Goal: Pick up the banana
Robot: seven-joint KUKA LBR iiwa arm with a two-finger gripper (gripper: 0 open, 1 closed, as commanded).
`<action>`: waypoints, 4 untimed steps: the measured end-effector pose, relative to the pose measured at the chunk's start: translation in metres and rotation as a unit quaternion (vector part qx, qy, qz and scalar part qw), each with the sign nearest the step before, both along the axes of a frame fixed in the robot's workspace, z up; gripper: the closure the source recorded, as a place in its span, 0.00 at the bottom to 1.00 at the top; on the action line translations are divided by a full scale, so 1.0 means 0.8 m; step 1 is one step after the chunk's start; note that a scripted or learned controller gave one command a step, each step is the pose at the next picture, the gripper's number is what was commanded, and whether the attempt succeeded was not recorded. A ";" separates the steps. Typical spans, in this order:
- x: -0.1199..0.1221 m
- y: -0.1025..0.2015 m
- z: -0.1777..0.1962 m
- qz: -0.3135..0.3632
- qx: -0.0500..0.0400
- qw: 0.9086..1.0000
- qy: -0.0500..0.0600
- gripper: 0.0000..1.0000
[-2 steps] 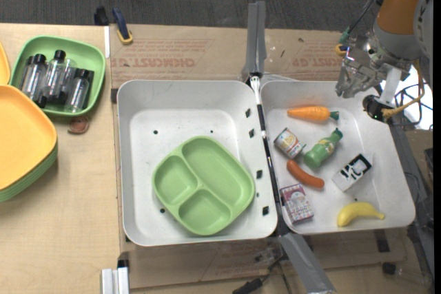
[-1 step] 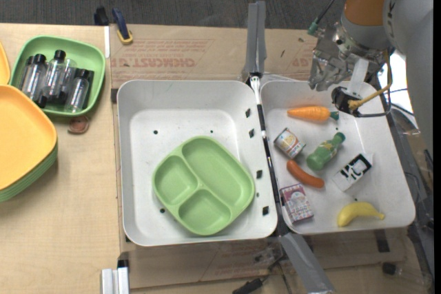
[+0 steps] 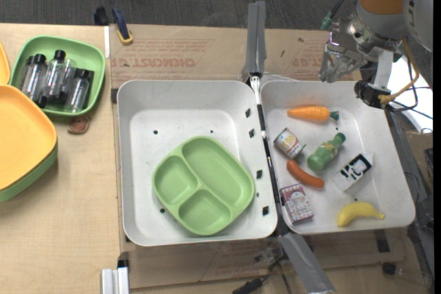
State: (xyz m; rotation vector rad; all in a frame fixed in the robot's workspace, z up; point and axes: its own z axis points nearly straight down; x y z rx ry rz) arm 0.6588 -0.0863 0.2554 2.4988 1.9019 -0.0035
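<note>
A yellow banana [image 3: 360, 213] lies in the near right corner of the right bin [image 3: 400, 169], beside a white box with black print [image 3: 353, 171]. My gripper [image 3: 337, 68] hangs above the far edge of that bin, well away from the banana, with its fingers pointing down and spread apart. Nothing sits between them.
The right bin also holds a carrot [image 3: 309, 113], a small can [image 3: 289, 143], a green bottle [image 3: 325, 152], a red-orange sausage-shaped toy [image 3: 304, 174] and a pink packet [image 3: 297, 204]. A green divided plate [image 3: 202, 184] lies in the left bin. Orange plates [image 3: 24, 141] and a green tray of bottles [image 3: 58, 76] stand at left.
</note>
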 end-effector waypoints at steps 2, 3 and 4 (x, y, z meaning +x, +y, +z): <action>-0.012 0.033 0.038 0.269 0.000 0.963 0.000 1.00; -0.031 0.091 -0.025 0.244 0.001 0.970 0.001 1.00; -0.039 0.031 -0.032 0.317 0.001 0.948 0.001 1.00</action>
